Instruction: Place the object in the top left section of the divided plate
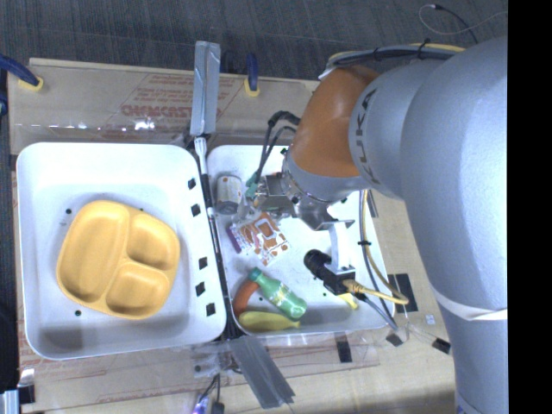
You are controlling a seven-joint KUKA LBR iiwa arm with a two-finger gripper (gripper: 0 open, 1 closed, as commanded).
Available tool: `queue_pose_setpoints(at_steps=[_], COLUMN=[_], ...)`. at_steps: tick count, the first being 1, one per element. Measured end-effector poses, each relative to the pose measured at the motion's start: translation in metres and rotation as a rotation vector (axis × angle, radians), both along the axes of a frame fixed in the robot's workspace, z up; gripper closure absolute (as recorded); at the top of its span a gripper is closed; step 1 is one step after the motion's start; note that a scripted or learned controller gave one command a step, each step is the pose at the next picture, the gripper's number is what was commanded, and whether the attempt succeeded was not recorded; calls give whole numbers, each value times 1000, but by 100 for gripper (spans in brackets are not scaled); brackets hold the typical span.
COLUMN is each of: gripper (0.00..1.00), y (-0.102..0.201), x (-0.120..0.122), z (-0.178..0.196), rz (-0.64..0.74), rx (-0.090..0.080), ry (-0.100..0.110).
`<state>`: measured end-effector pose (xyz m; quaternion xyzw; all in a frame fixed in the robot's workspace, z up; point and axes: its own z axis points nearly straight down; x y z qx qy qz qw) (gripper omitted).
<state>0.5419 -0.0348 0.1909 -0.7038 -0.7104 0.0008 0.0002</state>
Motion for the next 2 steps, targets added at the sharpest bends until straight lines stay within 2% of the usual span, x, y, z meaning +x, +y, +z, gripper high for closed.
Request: queue_pose_setpoints(at_steps=[1, 2], gripper=[100, 100], y=[-12, -35], x=[4, 74], z=[19, 91], rz=[-466, -457], rx=[-1, 0], ry=[2, 2])
